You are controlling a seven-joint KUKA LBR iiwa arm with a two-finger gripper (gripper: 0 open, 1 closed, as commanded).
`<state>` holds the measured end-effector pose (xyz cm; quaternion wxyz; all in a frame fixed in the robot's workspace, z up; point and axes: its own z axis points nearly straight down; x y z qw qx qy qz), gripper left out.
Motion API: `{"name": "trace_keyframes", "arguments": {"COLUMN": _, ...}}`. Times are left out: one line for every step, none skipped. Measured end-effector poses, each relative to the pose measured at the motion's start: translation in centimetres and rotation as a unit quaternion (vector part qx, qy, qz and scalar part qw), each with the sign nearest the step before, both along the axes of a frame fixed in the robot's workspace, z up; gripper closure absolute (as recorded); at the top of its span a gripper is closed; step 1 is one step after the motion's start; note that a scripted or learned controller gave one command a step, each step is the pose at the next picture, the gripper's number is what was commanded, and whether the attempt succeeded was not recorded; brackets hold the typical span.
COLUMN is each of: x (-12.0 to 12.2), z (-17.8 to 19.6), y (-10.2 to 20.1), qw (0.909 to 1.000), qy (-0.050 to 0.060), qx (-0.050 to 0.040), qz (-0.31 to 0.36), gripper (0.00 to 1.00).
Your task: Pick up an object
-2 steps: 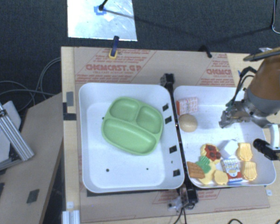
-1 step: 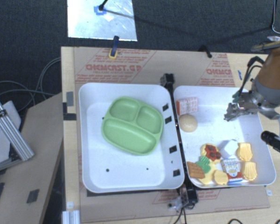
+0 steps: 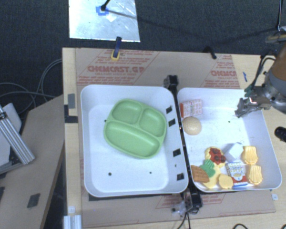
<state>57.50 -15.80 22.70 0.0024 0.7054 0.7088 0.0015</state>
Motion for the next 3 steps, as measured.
{"name": "trace_keyframes", "arguments": {"x": 2.4, "z": -0.7, "y": 5.3, "qw": 1.0000, "qy": 0.001, "qx": 0.0013, "qz": 0.003, "gripper": 1.00}}
{"name": "trace_keyframes", "arguments": {"x": 3.5, "z": 0.5, "y": 11.0, "qw": 1.0000, "qy": 0.001, "qx": 0.0017, "qz": 0.003, "gripper": 1.00}}
{"name": "trace_keyframes", "arguments": {"x": 4.9, "z": 0.8, "y": 15.9, "qw": 1.0000, "qy": 0.001, "qx": 0.0017, "qz": 0.003, "gripper": 1.00}}
